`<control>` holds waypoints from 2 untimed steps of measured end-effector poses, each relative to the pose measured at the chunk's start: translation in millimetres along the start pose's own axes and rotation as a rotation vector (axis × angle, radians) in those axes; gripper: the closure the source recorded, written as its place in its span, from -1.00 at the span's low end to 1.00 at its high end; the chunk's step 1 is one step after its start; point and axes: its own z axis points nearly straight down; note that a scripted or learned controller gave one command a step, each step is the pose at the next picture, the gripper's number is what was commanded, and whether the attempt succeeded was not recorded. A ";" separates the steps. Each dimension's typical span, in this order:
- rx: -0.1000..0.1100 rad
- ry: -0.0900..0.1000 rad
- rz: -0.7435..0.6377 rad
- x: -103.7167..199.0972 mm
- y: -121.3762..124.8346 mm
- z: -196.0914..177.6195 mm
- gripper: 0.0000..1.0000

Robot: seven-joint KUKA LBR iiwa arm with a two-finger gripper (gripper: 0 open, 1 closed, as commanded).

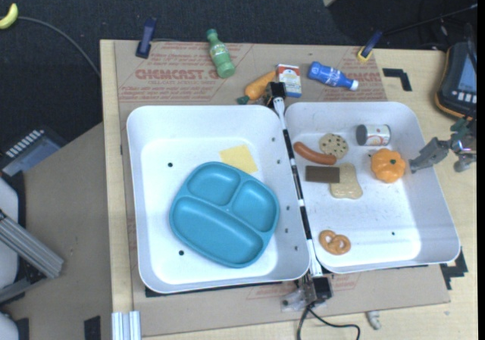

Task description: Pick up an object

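The right bin (424,210) holds a sausage (314,154), a round cookie (333,145), a small silver can (373,135) on its side, an orange fruit (388,166), a brown bar (322,174), a beige cracker (348,185) and a pretzel (334,241). My gripper (443,158) hovers over that bin's right rim, just right of the orange fruit and apart from it. Its fingers are spread open with nothing between them. One grey finger (423,155) points toward the fruit.
The left bin (151,141) holds a blue divided plate (223,212) and a yellow cheese slice (239,157). Behind the bins on the board lie a green bottle (220,54), a carrot (260,85), a small carton (289,79) and a blue bottle (332,76).
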 end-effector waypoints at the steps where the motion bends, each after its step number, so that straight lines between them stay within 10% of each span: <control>1: -0.001 0.000 -0.001 -0.6 39.9 179.8 -1.00; 2: -0.002 0.000 -0.001 12.3 64.1 179.7 -1.00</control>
